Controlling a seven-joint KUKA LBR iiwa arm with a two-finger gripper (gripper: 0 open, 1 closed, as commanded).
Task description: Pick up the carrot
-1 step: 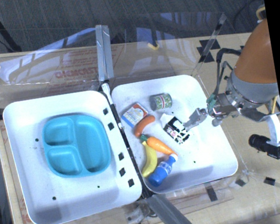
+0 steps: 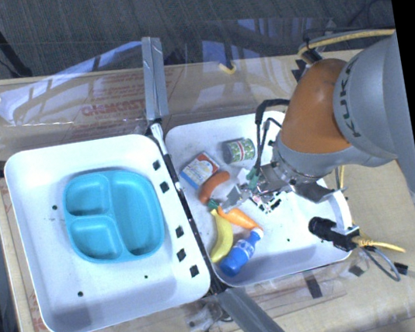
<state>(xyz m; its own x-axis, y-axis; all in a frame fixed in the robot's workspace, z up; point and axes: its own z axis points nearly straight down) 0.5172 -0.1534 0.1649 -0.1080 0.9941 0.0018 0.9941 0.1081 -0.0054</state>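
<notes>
The carrot (image 2: 237, 216), orange and tapered, lies in the right bin (image 2: 309, 254) just left of the gripper (image 2: 263, 194), touching a yellow banana (image 2: 222, 236). Whether the gripper is open or closed cannot be told. Beyond it lie a blue bottle (image 2: 242, 251), a can (image 2: 238, 150), and the left bin (image 2: 55, 289) with a blue divided tray (image 2: 113, 215). The wooden bench (image 2: 64, 106) stands on dark floor.

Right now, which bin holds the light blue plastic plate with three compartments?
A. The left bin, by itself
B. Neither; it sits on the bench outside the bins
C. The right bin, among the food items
A: the light blue three-compartment plastic plate lies alone in the left white bin, while the orange carrot, yellow banana and blue bottle lie in the right white bin.
</notes>
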